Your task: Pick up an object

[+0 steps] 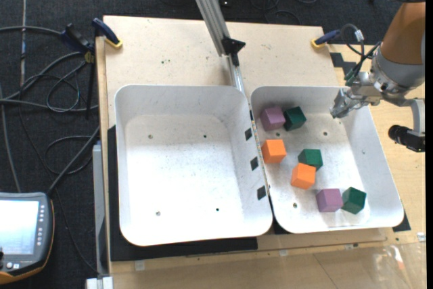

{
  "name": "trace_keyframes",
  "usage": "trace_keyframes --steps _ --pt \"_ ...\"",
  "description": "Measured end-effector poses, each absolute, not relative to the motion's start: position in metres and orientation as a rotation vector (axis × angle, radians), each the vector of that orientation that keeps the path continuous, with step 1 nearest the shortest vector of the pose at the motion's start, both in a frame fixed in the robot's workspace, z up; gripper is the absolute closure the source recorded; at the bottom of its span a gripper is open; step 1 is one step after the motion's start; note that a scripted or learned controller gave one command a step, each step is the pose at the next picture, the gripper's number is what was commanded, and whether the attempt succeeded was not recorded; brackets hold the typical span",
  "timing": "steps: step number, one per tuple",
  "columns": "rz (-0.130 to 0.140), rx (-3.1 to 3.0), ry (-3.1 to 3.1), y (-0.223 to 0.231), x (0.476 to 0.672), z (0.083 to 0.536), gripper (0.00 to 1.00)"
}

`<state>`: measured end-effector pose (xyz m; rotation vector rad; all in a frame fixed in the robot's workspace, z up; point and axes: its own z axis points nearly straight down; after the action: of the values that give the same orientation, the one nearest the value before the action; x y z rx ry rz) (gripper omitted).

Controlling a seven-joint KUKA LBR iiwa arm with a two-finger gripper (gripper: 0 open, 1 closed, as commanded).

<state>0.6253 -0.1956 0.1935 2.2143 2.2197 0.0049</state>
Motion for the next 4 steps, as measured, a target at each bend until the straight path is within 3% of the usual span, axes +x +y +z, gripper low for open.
trace_keyframes --steps 1,4 --pt "0.005 2.213 2.221 -0.189 0.623 0.24 1.0" --pt "0.0 2.214 2.234 -0.029 0.586 0.241 1.0"
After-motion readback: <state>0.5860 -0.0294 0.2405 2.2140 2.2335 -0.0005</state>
